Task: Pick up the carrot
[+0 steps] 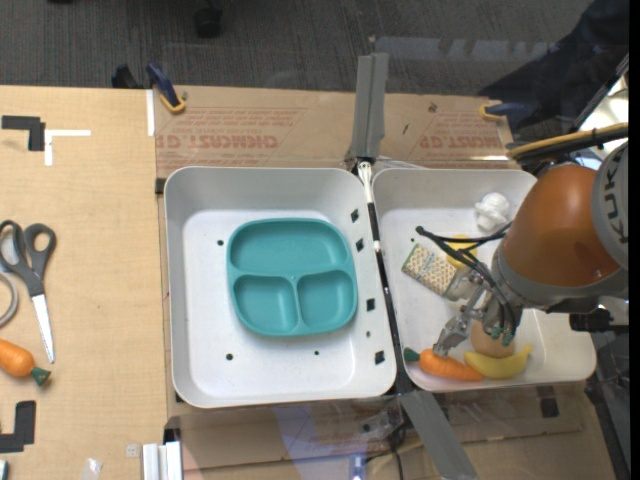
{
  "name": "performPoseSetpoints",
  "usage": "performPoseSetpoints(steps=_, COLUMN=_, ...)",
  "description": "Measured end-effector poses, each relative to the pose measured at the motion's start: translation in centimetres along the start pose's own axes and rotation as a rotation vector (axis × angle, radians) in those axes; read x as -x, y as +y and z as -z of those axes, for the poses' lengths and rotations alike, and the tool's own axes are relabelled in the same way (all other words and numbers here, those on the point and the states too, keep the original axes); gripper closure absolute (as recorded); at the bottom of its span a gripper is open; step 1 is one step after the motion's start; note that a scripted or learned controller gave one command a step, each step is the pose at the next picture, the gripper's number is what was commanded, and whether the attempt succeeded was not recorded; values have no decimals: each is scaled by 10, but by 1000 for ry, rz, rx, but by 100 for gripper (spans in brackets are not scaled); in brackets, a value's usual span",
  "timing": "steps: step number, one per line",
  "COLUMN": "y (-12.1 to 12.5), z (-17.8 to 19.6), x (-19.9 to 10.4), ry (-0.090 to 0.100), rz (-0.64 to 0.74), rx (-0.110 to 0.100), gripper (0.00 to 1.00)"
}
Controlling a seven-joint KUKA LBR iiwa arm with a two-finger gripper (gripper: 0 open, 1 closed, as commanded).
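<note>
Carrot-wise, the small orange toy carrot lies at the right white bin's front edge, touching a yellow banana; metal two-finger gripper hangs just above, fingers slightly spread, pinching nothing

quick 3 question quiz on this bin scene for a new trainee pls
1. True or false: the carrot lies in the left bin.
2. What sits in the left bin? A) teal tray B) banana C) scissors
3. Which yellow item lies just right of the carrot?

Key: 1. False, it lies in the right bin, near the front wall. 2. A, the teal tray. 3. The banana, below the tool.
</note>
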State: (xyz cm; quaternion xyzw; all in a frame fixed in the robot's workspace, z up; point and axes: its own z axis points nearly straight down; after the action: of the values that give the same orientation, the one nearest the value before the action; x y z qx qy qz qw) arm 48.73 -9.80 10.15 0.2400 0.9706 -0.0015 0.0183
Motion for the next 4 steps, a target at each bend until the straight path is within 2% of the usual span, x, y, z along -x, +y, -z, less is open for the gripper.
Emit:
performPoseSetpoints(steps=1, y=-13, z=-5, x=1, ry=17, rz=-290, rx=-6, gripper=0)
performPoseSetpoints(steps=2, y=-6, z=-5, x=1, ry=12, rz=-221, rx=-8, gripper=0)
performPoseSetpoints(steps=3, y=-2, z=-4, x=1, ry=10, rz=-68, rx=-3, gripper=0)
performPoseSetpoints(steps=4, y=6, z=-1, x=-1, ry=1, rz=386, rx=9, gripper=0)
